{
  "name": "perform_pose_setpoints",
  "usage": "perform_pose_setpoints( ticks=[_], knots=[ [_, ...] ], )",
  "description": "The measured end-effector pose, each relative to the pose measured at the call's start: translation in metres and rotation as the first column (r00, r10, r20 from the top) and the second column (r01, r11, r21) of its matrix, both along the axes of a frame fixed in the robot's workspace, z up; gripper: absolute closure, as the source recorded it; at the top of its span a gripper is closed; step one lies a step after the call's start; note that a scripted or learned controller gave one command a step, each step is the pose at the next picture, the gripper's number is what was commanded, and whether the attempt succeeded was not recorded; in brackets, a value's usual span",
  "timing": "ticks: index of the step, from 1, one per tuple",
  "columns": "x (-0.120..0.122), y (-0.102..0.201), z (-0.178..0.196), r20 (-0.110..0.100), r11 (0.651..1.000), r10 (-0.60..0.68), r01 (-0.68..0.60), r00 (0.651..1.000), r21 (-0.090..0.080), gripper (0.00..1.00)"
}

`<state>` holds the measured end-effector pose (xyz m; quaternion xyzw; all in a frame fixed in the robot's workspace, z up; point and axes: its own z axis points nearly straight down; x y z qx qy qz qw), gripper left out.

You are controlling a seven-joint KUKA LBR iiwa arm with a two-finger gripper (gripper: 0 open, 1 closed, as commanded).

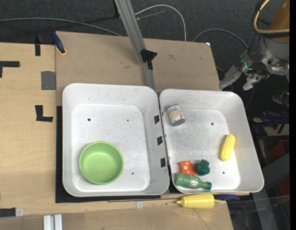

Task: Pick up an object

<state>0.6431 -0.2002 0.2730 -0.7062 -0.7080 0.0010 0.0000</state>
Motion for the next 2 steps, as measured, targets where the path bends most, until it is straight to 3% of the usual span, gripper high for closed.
perform_pose_setpoints(
  ticks=[1,2],
  knots=[
    [0.000,0.000,0.000,0.000,1.000,0.000,0.000,1.000,-0.001,0.00],
    [-0.006,0.007,-0.061,-0.005,1.000,0.000,0.000,1.000,0.001,0.00]
  ],
)
